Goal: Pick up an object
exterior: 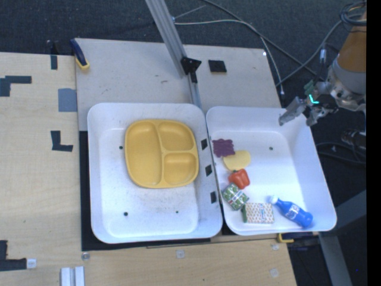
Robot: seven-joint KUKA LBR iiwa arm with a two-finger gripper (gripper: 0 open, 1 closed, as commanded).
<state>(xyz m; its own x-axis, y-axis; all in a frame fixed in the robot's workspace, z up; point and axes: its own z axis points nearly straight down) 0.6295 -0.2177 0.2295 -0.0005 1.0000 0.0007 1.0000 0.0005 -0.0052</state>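
**Grey claw spread above the right bin's far corner, nothing held**

Grey metal fingers of the gripper (pixel 302 112) stand parted over the upper right corner of the right bin (pixel 309 159), one finger reaching left over the bin's rim, the other pointing down beside it. Nothing lies between them and they touch none of the objects. A green light shows on the wrist just behind the fingers, and the orange band of the arm (pixel 352 52) sits above that at the view's right edge.

The right bin's upper half and right side are bare white floor, leaving open room beneath the claw. All objects crowd the lower left part, well apart from the gripper. A purple piece (pixel 223 147) lies nearest the left wall, with a yellow piece (pixel 237 159) touching it below, then a red piece (pixel 239 178). A green patterned item (pixel 234 197) sits under that, just beside a pale patterned packet (pixel 258 213). A blue bottle (pixel 293 212) with a white cap lies on its side near the bottom rim, cap pointing left.

The left bin (pixel 104 177) holds a yellow divided tray (pixel 161 153), flat, in its upper middle.
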